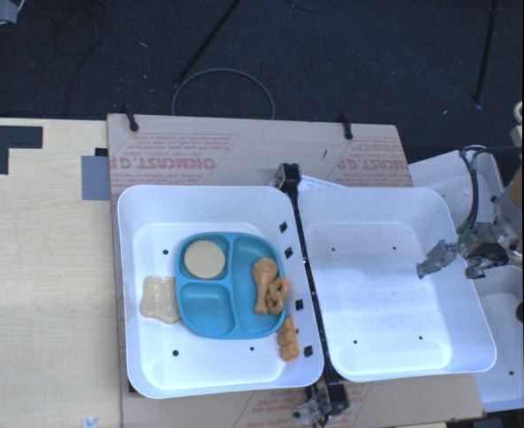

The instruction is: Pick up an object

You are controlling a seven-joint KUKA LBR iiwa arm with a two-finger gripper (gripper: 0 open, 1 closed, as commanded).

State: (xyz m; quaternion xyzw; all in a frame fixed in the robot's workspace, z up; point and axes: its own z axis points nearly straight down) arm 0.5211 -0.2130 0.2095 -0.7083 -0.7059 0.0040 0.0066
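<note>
gripper (449,261) over right bin (396,364) | fingers blurred | arm cropped right

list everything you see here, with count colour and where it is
white bins: 2, white, side by side on the bench
blue tray: 1, blue, three compartments, in the left bin
round flat piece: 1, tan, in the tray's upper left compartment
knobbly piece: 1, orange-tan, in the tray's right compartment
pale slab: 1, beige, on the bin floor against the tray's left edge
small lumpy piece: 1, orange-tan, on the bin floor at the tray's lower right corner
gripper: 1, grey, over the right bin's right side
</note>
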